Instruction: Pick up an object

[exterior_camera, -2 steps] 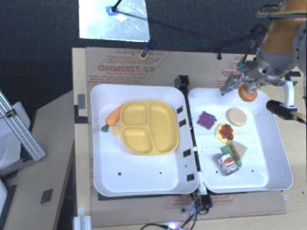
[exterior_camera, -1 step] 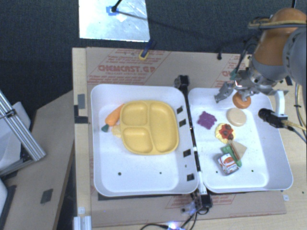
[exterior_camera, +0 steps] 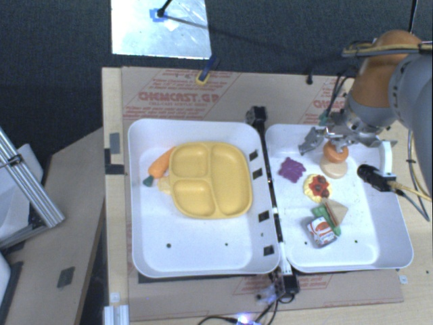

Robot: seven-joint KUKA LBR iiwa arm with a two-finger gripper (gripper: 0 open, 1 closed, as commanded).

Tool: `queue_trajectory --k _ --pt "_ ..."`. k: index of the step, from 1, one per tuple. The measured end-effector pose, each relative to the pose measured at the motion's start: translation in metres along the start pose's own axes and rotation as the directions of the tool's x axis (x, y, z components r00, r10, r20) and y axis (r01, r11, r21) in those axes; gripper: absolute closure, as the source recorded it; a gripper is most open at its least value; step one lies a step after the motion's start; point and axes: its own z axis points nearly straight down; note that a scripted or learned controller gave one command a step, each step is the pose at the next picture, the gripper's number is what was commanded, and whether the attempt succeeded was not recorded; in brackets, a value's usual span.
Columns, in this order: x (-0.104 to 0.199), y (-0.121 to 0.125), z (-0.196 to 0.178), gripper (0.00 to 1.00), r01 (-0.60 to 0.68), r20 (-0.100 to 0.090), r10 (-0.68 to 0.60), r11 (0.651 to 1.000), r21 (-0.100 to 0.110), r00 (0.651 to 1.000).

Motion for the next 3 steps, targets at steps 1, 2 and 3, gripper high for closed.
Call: queue_trajectory --k 1,2,3 --pt "0.000 0.003 0.032 0.00 0.001 0.001 -0.001 1.000 -0.011 1.000" --pt "0.000 0.003 0.023 1.00 0.001 0.002 -0.001 1.000 -0.011 1.000" --pt "0.005 0.005 -0.041 1.00 0.004 0.000 -0.004 1.000 -0.010 1.000"
